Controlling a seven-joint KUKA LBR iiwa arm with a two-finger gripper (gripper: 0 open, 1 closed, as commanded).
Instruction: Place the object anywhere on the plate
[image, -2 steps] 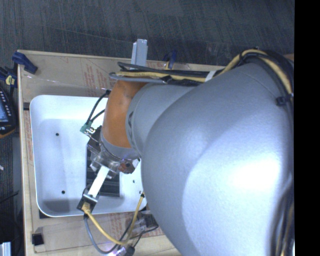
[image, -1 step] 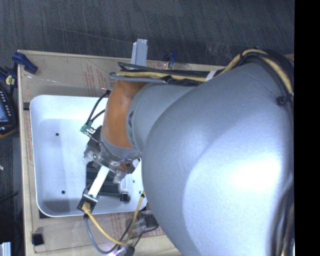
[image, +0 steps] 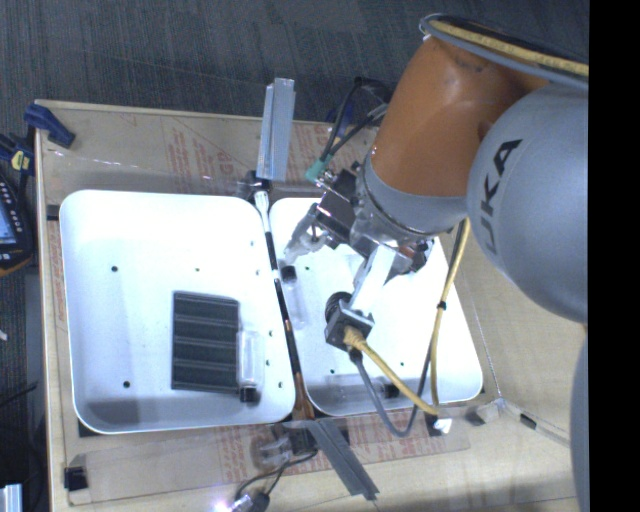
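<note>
A dark ribbed plate (image: 205, 341) lies flat in the left bin (image: 110, 250), toward its front right. A small clear tube with a black cap (image: 247, 368) lies along the plate's right edge, near the bin wall; I cannot tell whether it rests on the plate or just beside it. My gripper (image: 303, 241) hangs over the back left corner of the right bin (image: 455, 360), close to the divider between the bins and well behind the tube. The bulky wrist and orange band (image: 440, 110) cover much of the right bin.
A yellow cable (image: 400, 392) and a black connector (image: 345, 325) trail from the wrist over the right bin. A metal bar (image: 277, 115) stands at the back between the bins. A grey bracket (image: 340, 457) lies at the front, and a blue clamp (image: 48, 124) sits at the far left.
</note>
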